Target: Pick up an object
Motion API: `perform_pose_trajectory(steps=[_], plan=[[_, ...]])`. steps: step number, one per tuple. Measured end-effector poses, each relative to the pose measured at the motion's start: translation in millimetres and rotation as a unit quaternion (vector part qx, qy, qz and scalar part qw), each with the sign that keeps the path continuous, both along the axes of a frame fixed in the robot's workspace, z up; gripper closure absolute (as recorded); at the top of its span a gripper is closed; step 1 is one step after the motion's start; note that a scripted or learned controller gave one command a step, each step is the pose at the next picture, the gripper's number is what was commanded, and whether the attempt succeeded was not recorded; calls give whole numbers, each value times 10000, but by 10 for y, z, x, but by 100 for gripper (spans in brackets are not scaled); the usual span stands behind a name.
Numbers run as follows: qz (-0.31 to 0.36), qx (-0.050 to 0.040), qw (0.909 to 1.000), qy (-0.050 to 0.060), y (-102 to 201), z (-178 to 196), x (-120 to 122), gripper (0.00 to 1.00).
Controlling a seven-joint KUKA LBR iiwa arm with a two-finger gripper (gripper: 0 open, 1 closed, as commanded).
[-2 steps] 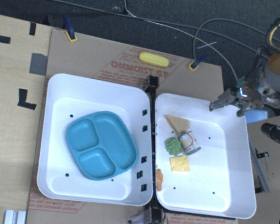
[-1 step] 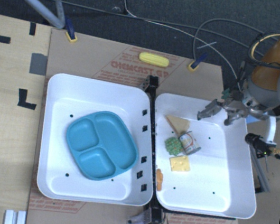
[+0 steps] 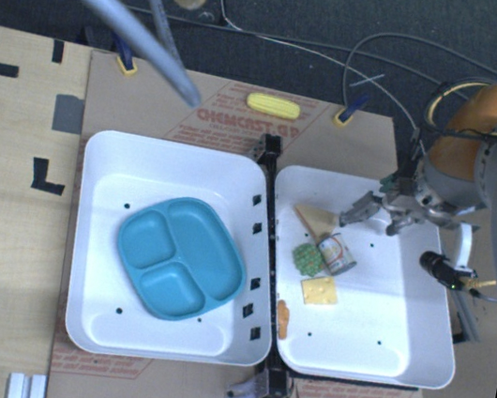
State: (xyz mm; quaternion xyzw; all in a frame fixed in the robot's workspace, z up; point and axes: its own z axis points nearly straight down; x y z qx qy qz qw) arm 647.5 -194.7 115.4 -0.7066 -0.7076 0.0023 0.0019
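Right, camera view: my gripper (image 3: 375,213) hangs over the upper part of the right bin (image 3: 410,360), fingers spread apart, nothing between them, so released. Candidate objects cluster in the left half of that bin: a tan wedge (image 3: 314,220) near the top, a small metal-and-glass looking piece (image 3: 336,253) just below it, a green patterned square (image 3: 306,259) touching that piece on its left, a yellow block (image 3: 319,292) just beneath, and a small orange bit (image 3: 282,316) against the bin's left wall. The tan wedge is nearest my fingers. My guess: all are light toy-grade items. The wedge and yellow block look stiff with flat faces, so they should pinch cleanly across the short sides. The green square looks thin and flat, hard to get fingers under. The shiny piece likely slippery, odd-shaped; can't tell its exact form. The orange bit sits too close to the wall for finger clearance. The left bin (image 3: 93,242) holds a blue divided plate (image 3: 180,258), wide and shallow, rim-only grasp, poor target. A yellow object (image 3: 273,105) lies on the desk (image 3: 1,197) beyond the bins. I'd go for the wedge.
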Motion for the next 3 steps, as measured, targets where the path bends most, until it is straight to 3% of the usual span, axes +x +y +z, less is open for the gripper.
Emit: perform_pose_trajectory(steps=[1, 3], plan=[[7, -7, 10000, -23, 4, 135, 15, 100], [4, -5, 10000, -62, 91, 1228, 23, 100]])
